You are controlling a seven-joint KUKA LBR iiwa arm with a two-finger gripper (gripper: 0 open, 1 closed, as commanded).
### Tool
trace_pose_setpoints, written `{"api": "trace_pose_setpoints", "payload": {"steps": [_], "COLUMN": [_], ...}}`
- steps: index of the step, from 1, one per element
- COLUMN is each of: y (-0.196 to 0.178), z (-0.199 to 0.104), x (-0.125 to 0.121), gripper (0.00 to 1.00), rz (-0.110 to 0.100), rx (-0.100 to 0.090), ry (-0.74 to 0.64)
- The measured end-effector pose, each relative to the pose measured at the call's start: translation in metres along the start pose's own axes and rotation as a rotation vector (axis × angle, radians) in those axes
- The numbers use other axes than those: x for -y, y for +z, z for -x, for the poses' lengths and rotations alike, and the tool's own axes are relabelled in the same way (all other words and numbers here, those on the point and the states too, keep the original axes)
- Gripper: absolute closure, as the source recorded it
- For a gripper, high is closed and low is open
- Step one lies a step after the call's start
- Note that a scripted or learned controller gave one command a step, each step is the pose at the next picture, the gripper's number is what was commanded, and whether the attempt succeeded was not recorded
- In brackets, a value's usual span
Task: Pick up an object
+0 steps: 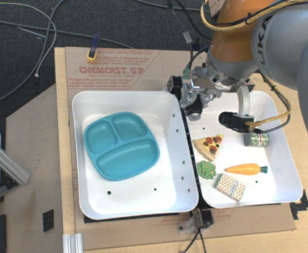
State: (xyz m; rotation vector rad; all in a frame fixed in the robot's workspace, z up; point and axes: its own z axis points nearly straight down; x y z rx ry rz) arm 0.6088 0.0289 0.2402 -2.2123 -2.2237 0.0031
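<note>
My gripper point(192, 104) hangs over the near-left part of the right bin point(283, 157), close to the wall it shares with the left bin. Just below it lies a pizza slice point(209, 145). Further toward the front are a green broccoli piece point(206, 169), an orange carrot point(244, 168) and a speckled tan block point(229, 186). A small green-and-white can point(256, 139) lies to the right, beside a black part of the arm point(236, 121). Nothing shows in the gripper.
The left bin point(85, 194) holds a teal divided plate point(122, 144). The arm's orange band and grey body point(259, 30) cover the back of the right bin. Cardboard lies under both bins, with cables on the dark floor behind.
</note>
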Motion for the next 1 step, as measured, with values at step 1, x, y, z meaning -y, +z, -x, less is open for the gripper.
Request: {"api": "trace_pose_setpoints", "payload": {"steps": [1], "y": [0.0081], "z": [-0.046], "x": [-0.0022], "gripper": [1.0], "rz": [0.002], "rx": [0.001], "ry": [0.0]}}
